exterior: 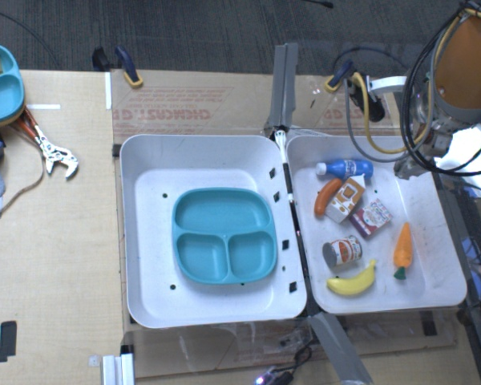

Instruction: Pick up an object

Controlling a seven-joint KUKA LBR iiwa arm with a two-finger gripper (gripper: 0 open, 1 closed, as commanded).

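Right, the arm (463,54) sits high at the three o'clock edge of the view, its orange band glossy and rounded, black cables looping around it, and it hangs over the far right corner of the right bin (441,287). How the jaws stand I cannot tell from here; the wrist and cables cover them. Down in that bin, the objects cluster toward the middle: a blue-and-white bottle (345,168) lying at twelve o'clock, an orange sausage-like piece (326,196) touching a small printed carton (347,200), a flat packet (372,216) just beside them, a little can (342,252) on its side, a smooth yellow banana (353,281) at six o'clock, and a carrot (402,248) at three o'clock, with bare white floor along the right wall. The left bin (140,239) holds a teal three-compartment tray (224,235), with open room all around it.
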